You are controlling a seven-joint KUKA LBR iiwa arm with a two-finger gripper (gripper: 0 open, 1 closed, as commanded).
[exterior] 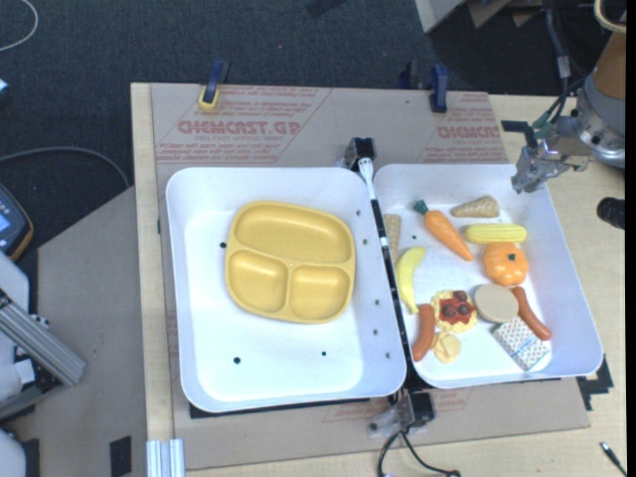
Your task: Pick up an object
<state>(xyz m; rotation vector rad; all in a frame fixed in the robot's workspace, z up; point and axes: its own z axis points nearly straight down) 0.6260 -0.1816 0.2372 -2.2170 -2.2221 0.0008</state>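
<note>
**Gripper poised over the far corner of the toy-food bin, nothing grasped**

The tabletop (298, 117) carries two shallow white bins side by side. The left bin (199, 346) holds one yellow divided plate (291, 261), lying flat near its centre. The right bin (566, 296) holds the candidate objects, scattered loosely so that most have free space around them: a carrot (446, 234), a corn cob (495, 234), an orange fruit (506, 264), a banana (408, 276) along the inner wall, a bread piece (476, 207), a round brown disc (494, 302) and a silvery wrapped packet (523, 345). Two sausages (424, 331) and a small tart with red topping (455, 308) crowd together near the front, which would likely make a clean grasp harder there.

The gripper (534, 170) hangs at the bin's far right corner, above the rim and well apart from every item. Whether its fingers stand wide or narrow cannot be told at this size; nothing shows between them. The nearest targets appear to be the bread piece and corn cob.
</note>
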